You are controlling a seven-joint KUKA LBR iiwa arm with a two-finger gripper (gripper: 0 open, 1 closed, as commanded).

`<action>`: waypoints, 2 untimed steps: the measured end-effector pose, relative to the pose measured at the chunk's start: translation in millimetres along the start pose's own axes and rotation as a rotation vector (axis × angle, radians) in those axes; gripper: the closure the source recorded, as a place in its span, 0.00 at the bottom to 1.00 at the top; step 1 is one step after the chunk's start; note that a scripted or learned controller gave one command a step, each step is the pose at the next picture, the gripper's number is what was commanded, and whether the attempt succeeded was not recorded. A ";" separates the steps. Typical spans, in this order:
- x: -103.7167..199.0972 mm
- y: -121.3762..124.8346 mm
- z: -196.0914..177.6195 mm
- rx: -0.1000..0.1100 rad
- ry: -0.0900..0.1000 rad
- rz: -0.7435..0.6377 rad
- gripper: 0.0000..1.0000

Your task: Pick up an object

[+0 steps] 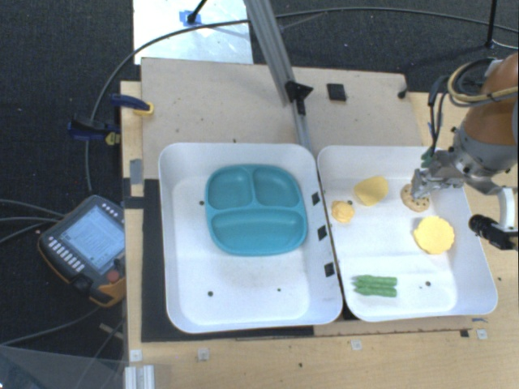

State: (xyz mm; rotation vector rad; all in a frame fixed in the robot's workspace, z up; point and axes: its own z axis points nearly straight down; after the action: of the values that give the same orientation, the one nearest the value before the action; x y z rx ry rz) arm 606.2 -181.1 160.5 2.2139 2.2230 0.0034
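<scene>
Nearest the camera, by the front edge of the right bin (pixel 486 302), lies a small bundle of green beans (pixel 375 285), flat on the white floor and well apart from everything else. Behind it, toward the bin's right wall, I see a round yellow disc (pixel 434 235); near the bin's left wall sits a small yellow-orange piece (pixel 343 211), and just behind that a larger pale yellow lump (pixel 371 190). Close to the back edge, right of the lump, is a small tan cookie (pixel 417 199), and the gripper (pixel 420 186) hangs directly over it, its tip at or just above the cookie's upper edge. The left bin (pixel 174 241) carries a teal divided plate (pixel 256 211), set toward its back half. I judge that I am in the approach or descent step: the cookie looks like the chosen target, and it lies flat on the bin floor, not lifted. Whether the fingers are spread or closed I cannot tell from this slanted view, as the wrist body hides them. The next move, as I read it, calls for the fingers to straddle the cookie's edges and close on it before any lift; a thin flat piece like this could easily slip. The arm (pixel 491 120) reaches in over the bin's back right corner, orange band above the grey wrist, tool pointing steeply down and leaning slightly toward the bin's left wall.
</scene>
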 end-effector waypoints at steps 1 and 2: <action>0.3 0.2 -42.6 0.001 0.001 -0.001 1.00; 0.3 1.6 -85.7 0.000 0.001 -0.001 1.00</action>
State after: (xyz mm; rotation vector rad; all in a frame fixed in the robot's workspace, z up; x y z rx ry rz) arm 607.4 -180.7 246.3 2.2128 2.2247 0.0039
